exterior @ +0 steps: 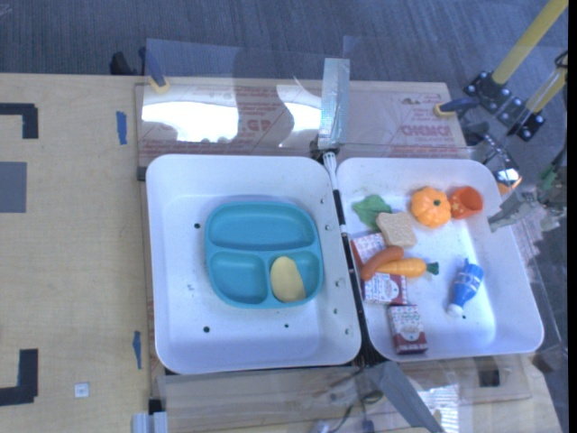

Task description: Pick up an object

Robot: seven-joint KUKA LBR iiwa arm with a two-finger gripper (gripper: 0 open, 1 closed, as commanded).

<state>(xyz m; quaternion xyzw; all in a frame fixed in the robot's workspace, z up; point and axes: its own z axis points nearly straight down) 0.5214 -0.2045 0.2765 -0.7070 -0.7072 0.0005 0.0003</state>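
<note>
I see even, bright overhead light; strong glare whitens the clear plastic sheet (225,115) behind the bins. Shadows are soft and short. The frame's right edge looks slightly blurred.

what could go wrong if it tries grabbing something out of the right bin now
1. The carrot, bread slice and red carton lie touching in a cluster, so a grasp may catch two things or knock one aside.
2. The small pumpkin is round and sits against the red piece; it could roll or slip out.
3. The blue bottle lies tilted near the right bin wall, leaving little room there.
</note>
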